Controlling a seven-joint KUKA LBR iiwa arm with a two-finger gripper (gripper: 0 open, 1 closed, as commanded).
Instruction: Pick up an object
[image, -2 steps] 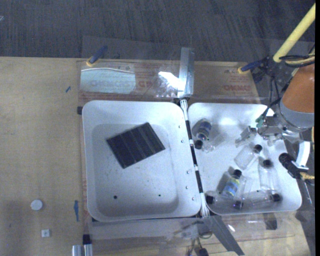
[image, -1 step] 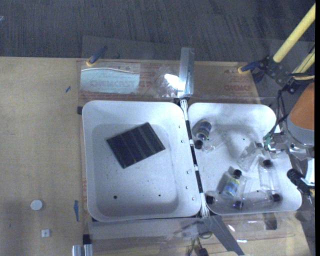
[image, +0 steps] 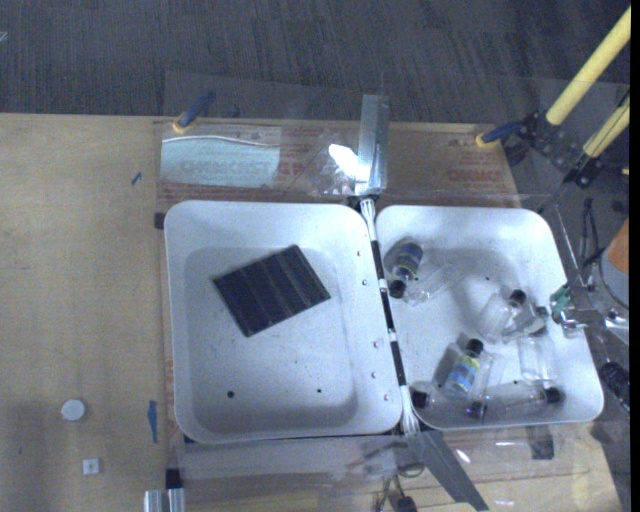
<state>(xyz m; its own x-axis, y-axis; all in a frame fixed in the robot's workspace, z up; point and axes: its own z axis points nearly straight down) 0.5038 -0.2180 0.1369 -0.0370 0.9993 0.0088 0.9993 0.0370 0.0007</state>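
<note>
Camera view. Shows two white bins side by side: left bin (image: 180, 330) with a dark ribbed sheet (image: 270, 290) lying flat towards its far-left corner; right bin (image: 545, 235) with several small clear plastic bottles scattered on its floor.

Claw (image: 565, 312): seen at the right rim of the right bin, about midway along that edge, partly lost among cables and metal parts. Impossible to tell whether apart or together; nothing seen clamped in it.

Nearest candidate: clear bottle (image: 505, 318), on its side just inside the right rim, black cap pointing towards the far edge. Lies just beside the claw, on its bin-centre side, apparently not touching it.

Other candidates: blue-labelled bottle (image: 462, 372) near the middle of the near edge, tilted; second blue-labelled bottle (image: 405, 258) against the left wall, towards the far-left corner, well apart from the claw; another clear bottle (image: 510, 398) along the near edge.

Handling, as judged: probably light, thin-walled and fairly stiff, yet liable to dent under a hard squeeze; smooth, round and so slippery, likely to roll or squirt aside. Best taken across the middle of the barrel, at right angles to its long axis, away from the tapering neck. Sheet: flat, with little edge to catch, a poorer choice.
</note>
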